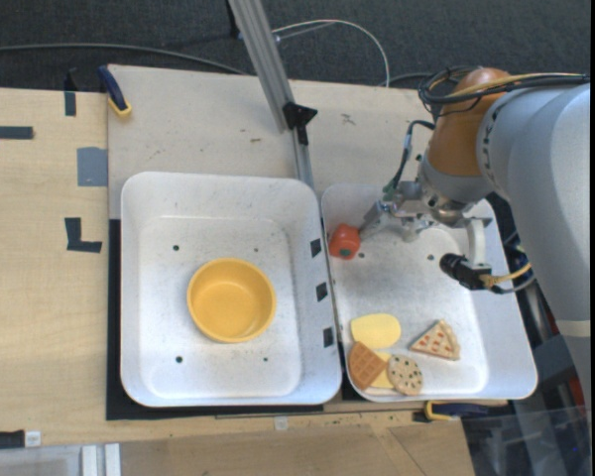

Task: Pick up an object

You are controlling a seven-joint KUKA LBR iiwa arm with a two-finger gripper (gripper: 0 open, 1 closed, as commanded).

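A small red tomato-like toy [344, 241] lies against the left wall of the right bin [496, 365]. My gripper [375, 219] is low over the upper part of that bin, just right of and slightly above the red toy, pointing toward it. Whether it touches the toy cannot be made out. Near the front of the same bin lie a pale yellow piece [376, 330], a pizza slice [435, 342], a waffle [367, 366] and a chocolate-chip cookie [405, 374]. A yellow bowl [231, 298] sits upright in the middle of the left bin [149, 206].
A slanted metal pole [268, 58] with a black clamp runs down to the back edge between the bins. Black cables loop behind the arm at the back right. The grey arm covers the right bin's far right side.
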